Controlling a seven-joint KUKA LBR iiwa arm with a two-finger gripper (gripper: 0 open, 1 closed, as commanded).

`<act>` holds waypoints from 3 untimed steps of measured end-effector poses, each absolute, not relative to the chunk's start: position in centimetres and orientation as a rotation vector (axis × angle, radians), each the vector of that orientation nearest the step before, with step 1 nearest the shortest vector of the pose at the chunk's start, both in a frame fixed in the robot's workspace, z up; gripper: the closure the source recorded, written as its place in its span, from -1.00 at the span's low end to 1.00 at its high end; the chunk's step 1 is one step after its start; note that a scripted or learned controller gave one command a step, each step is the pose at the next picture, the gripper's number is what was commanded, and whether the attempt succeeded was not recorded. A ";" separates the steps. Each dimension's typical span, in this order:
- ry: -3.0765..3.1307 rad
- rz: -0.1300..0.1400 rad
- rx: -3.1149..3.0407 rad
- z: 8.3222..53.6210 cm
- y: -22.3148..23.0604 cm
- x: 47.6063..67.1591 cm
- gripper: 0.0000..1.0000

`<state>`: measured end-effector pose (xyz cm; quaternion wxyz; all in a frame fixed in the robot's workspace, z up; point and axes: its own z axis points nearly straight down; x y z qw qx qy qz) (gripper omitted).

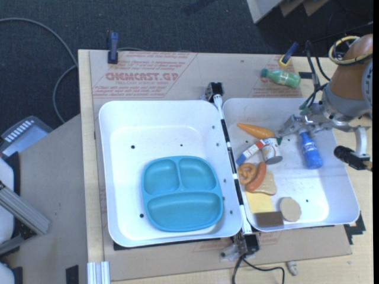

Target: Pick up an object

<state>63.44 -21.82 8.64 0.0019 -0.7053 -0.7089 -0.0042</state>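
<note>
Nearest to us, along the front wall of the right bin [349, 209], we see a brown block [270, 219] lying just beside a round tan disc [290, 209], with a yellow square slab [259, 203] touching the block from behind. A little further back sits a slice of toast [269, 186], and on it a red sausage [256, 179] beside an orange pretzel-like ring [246, 172]. In the left bin [112, 158] a blue divided plate [182, 192] lies toward the front, its two small compartments on the far side and its one large compartment on the near side. Going back in the right bin, we find a small can [273, 153] on its side, touching a tube with a blue cap [251, 153] that points toward the divider between the bins. Right of these a blue bottle [309, 150] lies flat, well apart from the can. Behind them a carrot [256, 129] lies at a slant. The gripper [302, 121] hangs over the far part of the right bin, just behind the blue bottle's upper end and right of the carrot; we cannot tell how far apart its fingers stand, and we see nothing between them. The grey arm with its orange band [349, 52] comes in from the right. Farthest off, on the bench [148, 76] beyond the bins, a green bottle [282, 77] lies on its side, and a blue clamp [112, 45] grips the far left edge.
</note>
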 end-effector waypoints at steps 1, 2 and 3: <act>-2.223 -0.011 -2.212 8.6 -21.8 60.5 -1.00; -2.226 -0.006 -2.218 9.5 -22.1 60.5 1.00; -2.222 -0.001 -2.219 8.5 -14.2 66.7 1.00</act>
